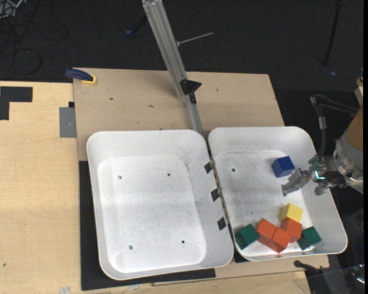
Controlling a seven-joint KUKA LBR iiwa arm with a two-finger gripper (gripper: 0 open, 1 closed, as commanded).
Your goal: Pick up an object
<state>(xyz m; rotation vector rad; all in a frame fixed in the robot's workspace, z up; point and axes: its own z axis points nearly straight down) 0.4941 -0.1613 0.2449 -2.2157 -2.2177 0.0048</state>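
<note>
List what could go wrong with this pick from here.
1. The gripper hangs between the blue block and the yellow block, over bare bin floor; closing there would likely catch nothing.
2. The yellow block, orange blocks and two green blocks sit packed together near the right bin's front wall, so fingers may jam on neighbours or push the cluster rather than grip one.

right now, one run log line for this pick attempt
pincer over right bin | nothing held | blue cube just beside it | other cubes clustered at near edge
</note>
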